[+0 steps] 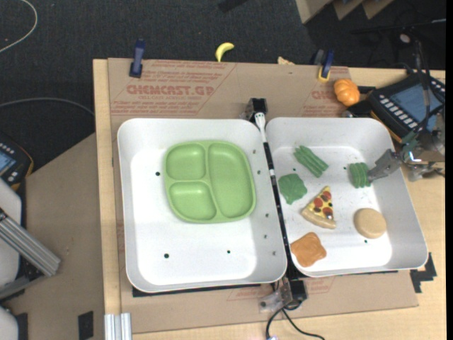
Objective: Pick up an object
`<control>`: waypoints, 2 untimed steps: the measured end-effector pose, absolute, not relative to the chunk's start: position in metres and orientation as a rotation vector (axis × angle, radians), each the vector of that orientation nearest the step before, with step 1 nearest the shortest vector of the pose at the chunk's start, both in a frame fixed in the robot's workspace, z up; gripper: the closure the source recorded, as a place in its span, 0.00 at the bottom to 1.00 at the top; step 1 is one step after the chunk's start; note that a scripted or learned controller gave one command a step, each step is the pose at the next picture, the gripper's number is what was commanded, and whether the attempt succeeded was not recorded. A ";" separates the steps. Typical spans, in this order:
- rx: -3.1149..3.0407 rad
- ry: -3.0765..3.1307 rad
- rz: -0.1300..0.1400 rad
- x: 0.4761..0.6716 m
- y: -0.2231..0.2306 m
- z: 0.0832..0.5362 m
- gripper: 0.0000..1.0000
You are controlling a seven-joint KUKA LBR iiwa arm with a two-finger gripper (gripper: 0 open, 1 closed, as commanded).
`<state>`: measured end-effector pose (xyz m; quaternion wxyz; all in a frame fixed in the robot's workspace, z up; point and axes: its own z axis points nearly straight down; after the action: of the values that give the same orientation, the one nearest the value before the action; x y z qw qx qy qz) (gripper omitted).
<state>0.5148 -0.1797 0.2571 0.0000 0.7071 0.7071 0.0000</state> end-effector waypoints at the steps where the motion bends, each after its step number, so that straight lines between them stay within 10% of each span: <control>1: 2.225 2.233 -0.006 0.492 -0.127 0.161 0.00; 2: 2.220 2.218 0.002 0.495 -0.131 0.177 1.00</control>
<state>0.4946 -0.1308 0.1772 0.0018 0.7073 0.7069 0.0007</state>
